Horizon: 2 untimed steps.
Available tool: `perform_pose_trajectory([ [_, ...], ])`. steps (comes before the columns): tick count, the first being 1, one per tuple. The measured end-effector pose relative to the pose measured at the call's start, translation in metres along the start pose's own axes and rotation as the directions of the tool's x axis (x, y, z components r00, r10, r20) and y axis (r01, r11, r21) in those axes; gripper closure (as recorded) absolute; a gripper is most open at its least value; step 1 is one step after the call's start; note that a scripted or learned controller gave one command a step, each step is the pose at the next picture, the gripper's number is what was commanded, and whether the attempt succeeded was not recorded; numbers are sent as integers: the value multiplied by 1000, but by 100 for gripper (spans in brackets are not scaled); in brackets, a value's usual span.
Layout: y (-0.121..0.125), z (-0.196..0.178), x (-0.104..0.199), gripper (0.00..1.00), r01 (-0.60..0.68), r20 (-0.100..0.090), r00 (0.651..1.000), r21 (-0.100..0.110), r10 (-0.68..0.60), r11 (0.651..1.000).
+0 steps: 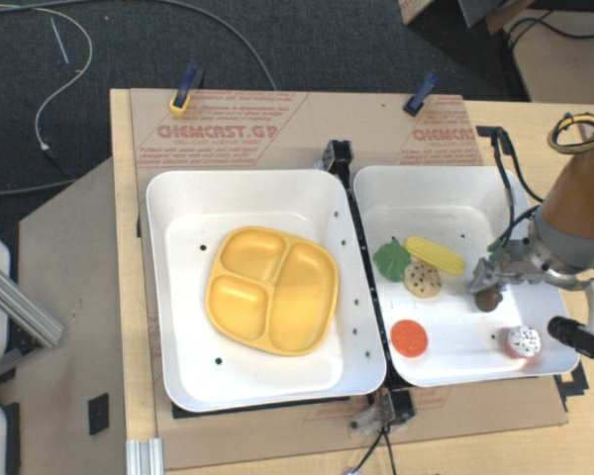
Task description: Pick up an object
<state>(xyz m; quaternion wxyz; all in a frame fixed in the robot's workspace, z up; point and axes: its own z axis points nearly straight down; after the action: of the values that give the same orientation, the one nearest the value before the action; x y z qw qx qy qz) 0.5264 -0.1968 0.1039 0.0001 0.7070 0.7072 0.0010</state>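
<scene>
The gripper (487,293) hangs low over the right bin (445,359), and I cannot tell its state from this angle. The nearest things lie to its left: a yellow corn cob (435,255) with its long axis slanting away from the gripper, with a speckled cookie (422,281) just below. A white dotted ball (524,341) sits near on the other side, close to the bin wall, leaving less room there.

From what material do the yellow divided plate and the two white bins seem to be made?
The yellow divided plate looks like moulded plastic with a smooth, slightly glossy finish: soft highlights, rounded compartment ridges. The two shallow white bins, left and right, are probably thin formed plastic too, judging by their rounded corners and even matte-white walls.
</scene>
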Motion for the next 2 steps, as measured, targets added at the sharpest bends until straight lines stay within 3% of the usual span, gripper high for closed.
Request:
perform_pose_trajectory([
  [2, -1, -117, 0, 100, 2, 4, 1000, -6, -2, 1000],
])
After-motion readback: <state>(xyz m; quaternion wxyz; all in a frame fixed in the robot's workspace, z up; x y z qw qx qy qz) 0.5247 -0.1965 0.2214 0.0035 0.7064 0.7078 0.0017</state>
